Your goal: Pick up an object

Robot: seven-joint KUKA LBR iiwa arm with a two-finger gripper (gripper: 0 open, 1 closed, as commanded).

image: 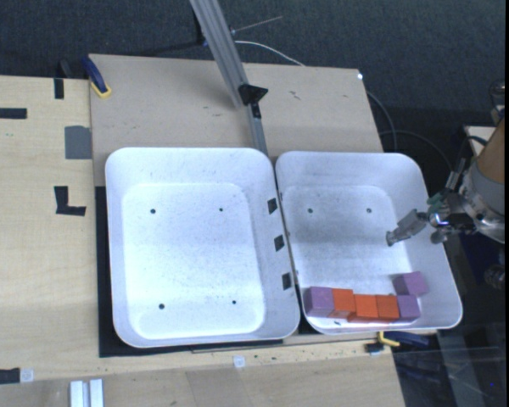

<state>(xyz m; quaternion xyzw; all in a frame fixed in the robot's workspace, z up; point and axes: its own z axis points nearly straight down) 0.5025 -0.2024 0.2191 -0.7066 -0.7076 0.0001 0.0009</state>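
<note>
Several small blocks lie in a row along the front wall of the right bin (348, 170): a purple block (321, 300), an orange block (343, 302), a second orange block (378, 307), and two more purple blocks (410, 284) at the right end. My gripper (417, 231) hangs over the right side of this bin, above and slightly behind the blocks. It is open, with nothing between its fingers. The arm comes in over the bin's right rim.
The left bin (187, 164) sits beside the right one, joined by dark clips (278, 242). A slanted metal rail (225, 45) rises behind the bins. A blue-and-yellow clamp (98, 80) sits at the board's back left corner.
</note>
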